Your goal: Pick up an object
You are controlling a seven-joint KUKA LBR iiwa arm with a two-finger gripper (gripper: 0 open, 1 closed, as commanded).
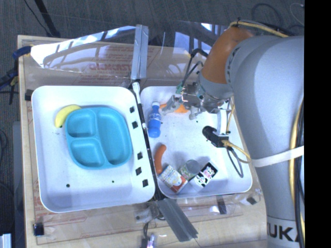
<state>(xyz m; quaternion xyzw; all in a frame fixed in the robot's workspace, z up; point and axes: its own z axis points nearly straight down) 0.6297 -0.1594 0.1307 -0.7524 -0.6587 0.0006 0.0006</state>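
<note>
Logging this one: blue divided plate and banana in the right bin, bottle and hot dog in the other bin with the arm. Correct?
Not quite. The camera view shows the blue divided plate and banana in the left bin; the bottle and hot dog lie in the right bin, where the arm reaches.

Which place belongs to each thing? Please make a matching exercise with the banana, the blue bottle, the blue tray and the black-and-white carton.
Things:
1. banana
2. blue bottle
3. blue tray
4. black-and-white carton

Places:
A. middle of the left bin
B. right bin, near front edge
C. left bin, tucked behind the tray's far left corner
D. right bin, beside the divider

Pairs: 1-C, 2-D, 3-A, 4-B
</note>
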